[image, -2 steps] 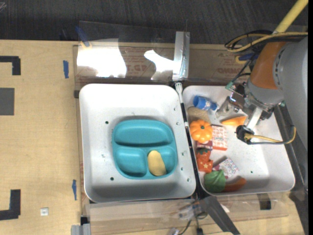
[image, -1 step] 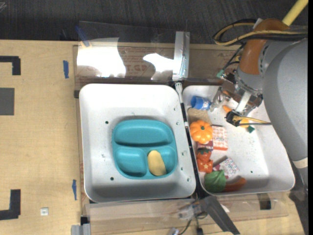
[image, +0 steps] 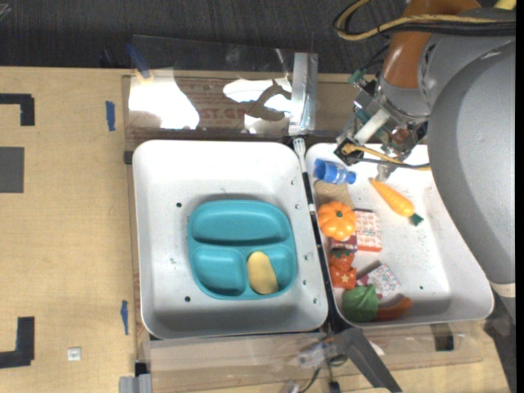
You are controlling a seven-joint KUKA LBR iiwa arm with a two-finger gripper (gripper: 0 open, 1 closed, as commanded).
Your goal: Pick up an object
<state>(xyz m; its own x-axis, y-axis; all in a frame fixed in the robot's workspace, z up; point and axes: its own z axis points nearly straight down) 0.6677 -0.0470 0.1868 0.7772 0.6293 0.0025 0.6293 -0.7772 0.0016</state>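
Camera view: the carrot [image: 393, 199] lies alone near the far end of the right bin [image: 458, 289], just below the gripper [image: 370, 155]. It looks light, stiff and a bit slick, so I'd pinch across its middle. Can't tell the gripper's state. Plenty of bare floor around it; the bottle [image: 333, 172] and pumpkin [image: 336, 219] crowd the left wall.

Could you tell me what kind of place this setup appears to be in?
Probably a robotics lab pick-and-place bench: a grey robot arm over two white bins, toy food like a carrot, and blue tape marks.
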